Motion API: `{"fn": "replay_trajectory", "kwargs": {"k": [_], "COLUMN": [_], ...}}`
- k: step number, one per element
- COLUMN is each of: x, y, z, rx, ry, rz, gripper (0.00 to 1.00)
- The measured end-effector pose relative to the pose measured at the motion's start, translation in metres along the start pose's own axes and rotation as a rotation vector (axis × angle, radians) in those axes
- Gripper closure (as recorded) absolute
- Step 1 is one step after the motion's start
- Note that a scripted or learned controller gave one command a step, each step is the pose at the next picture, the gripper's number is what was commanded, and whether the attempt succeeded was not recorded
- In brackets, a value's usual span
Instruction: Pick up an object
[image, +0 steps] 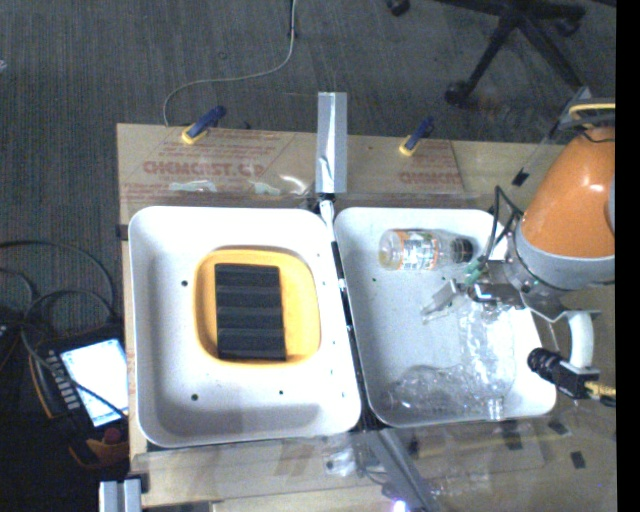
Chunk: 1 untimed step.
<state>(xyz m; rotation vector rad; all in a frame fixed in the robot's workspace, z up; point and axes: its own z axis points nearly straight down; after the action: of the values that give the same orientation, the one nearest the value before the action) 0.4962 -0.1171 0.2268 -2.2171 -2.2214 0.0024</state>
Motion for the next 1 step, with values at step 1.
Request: {"fn": "replay_trajectory", "kwargs": {"k": [1], "x": [-0.0488], "y": [0.0563], "z": [-0.0668], "rx": [-0.002], "ry": [-0.002], "rz": [0.118], "gripper": [0.0]}}
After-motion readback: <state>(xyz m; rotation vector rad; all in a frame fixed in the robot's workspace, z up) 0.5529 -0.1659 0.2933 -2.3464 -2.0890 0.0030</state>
